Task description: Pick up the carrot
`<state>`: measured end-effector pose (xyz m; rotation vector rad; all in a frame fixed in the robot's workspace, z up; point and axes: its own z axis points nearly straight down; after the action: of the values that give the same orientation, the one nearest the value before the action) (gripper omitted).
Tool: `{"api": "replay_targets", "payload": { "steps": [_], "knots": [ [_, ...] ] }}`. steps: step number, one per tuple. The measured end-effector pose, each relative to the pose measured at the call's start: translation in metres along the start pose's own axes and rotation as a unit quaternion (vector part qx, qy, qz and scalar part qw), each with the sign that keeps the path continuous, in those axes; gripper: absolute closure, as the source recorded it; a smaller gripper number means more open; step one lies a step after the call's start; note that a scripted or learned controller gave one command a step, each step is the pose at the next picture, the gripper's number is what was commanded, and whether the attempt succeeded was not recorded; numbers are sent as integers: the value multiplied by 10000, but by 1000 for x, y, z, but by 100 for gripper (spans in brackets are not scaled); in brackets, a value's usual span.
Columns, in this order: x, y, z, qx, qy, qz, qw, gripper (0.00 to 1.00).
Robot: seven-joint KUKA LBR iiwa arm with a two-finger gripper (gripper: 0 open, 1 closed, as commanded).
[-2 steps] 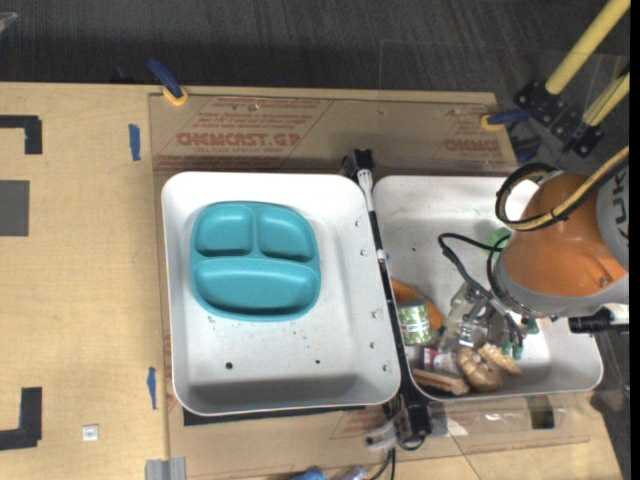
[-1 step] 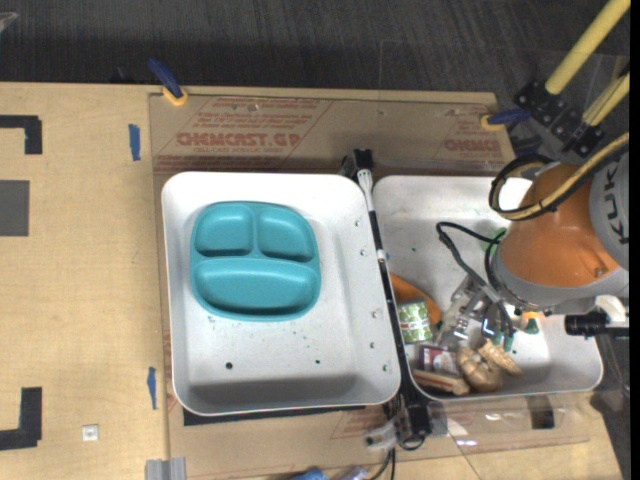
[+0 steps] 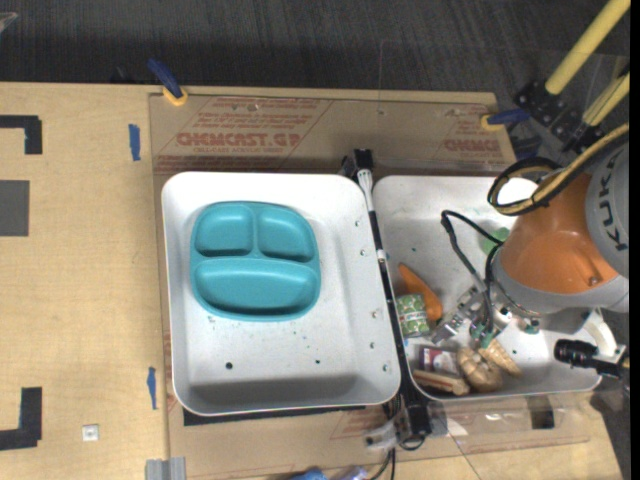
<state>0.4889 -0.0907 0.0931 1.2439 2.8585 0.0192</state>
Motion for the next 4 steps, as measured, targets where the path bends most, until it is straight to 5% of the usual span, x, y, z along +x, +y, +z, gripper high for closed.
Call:
{"api": "replay_targets", "payload": {
  "steps": [1, 2, 3, 4],
  "knots": [
    [-4, -6, 0, 4, 15, 1331, 9911, 100],
    [-5, -4, -10, -14, -3, 1320, 9913, 100],
    [-3, -7, 0, 34, 22, 2648, 9643, 100],
    [-4, -6, -9, 22, 7, 2634, 9647, 100]
  ]
}}
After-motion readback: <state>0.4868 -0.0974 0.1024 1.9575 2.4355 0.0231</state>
